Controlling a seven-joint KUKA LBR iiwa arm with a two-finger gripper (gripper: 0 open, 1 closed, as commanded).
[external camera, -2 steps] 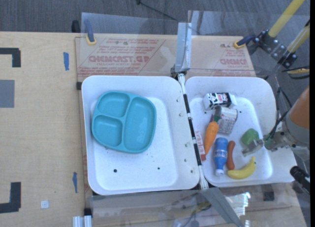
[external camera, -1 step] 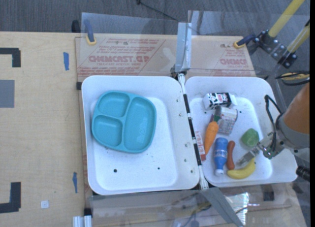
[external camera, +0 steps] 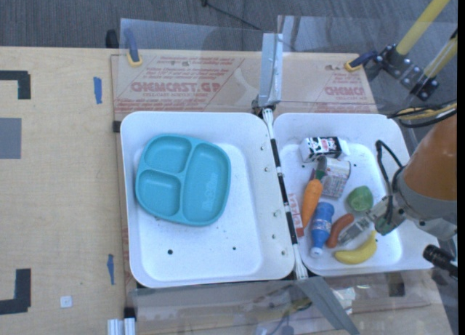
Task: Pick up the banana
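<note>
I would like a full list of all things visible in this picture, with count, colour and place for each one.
left bin: 1, white, left half of bench
right bin: 1, white, right half of bench
divided plate: 1, light blue, in left bin, upper left part
banana: 1, yellow, right bin, near front edge
carrot: 1, orange, right bin, left part
bottle: 1, blue with white cap, right bin, below carrot
green round item: 1, green, right bin, centre
sausage-like item: 1, red-brown, beside bottle
small carton: 1, black and white, right bin, top
arm: 1, grey and orange, from the right
gripper: 1, grey, just above the banana
</note>
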